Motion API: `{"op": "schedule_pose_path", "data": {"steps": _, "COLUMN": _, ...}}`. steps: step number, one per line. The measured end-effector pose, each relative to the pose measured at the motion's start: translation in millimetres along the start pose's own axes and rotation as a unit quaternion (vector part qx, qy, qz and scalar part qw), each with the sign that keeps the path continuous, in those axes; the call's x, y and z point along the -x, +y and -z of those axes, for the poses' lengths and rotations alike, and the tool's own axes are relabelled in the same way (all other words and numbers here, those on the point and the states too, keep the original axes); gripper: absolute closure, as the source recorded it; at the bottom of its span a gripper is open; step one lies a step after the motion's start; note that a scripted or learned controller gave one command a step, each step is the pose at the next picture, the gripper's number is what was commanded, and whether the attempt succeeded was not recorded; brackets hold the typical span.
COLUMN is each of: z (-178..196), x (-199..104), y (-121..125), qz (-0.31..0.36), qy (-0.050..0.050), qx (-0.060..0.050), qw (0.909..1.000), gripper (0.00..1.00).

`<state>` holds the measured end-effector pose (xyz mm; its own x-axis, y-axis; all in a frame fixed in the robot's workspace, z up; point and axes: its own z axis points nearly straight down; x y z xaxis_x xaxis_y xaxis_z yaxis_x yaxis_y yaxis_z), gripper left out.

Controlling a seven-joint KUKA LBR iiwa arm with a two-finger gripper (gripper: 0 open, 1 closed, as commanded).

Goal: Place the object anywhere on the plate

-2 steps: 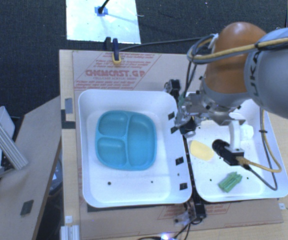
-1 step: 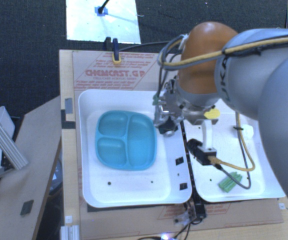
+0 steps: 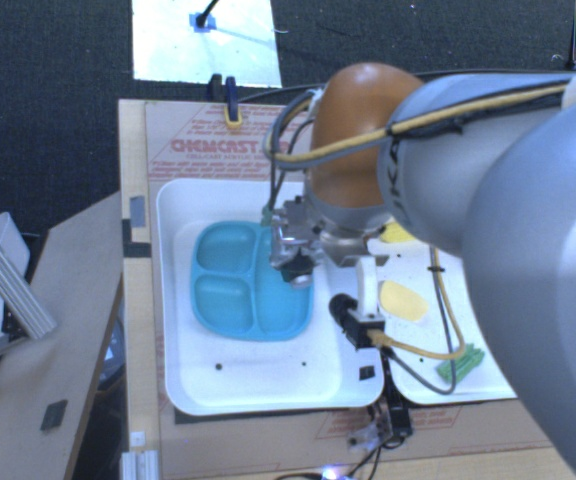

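Observation:
A blue divided plate (image 3: 238,283) lies in the left white bin (image 3: 258,383). My gripper (image 3: 295,265) hangs over the plate's right rim, near its upper right compartment, under the orange band of the wrist (image 3: 358,118). The arm's bulk hides much of the area around the gripper. A pale yellow object (image 3: 403,301) lies in the right bin (image 3: 488,388), to the right of the gripper. Another yellow piece (image 3: 396,234) peeks out from under the arm just above it.
A green object (image 3: 463,365) rests near the front of the right bin. Cables and a black fitting (image 3: 353,323) hang from the wrist over the wall between the bins. Cardboard (image 3: 208,143) lies behind the bins.

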<state>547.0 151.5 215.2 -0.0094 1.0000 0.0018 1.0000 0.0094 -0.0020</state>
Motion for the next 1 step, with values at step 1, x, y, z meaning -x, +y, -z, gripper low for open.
{"op": "schedule_pose_path", "data": {"steps": 1, "z": 18.4, "x": -5.7, "y": -5.7, "qz": -0.001, "qy": 0.000, "qx": 0.002, "qw": 1.0000, "gripper": 1.00}}
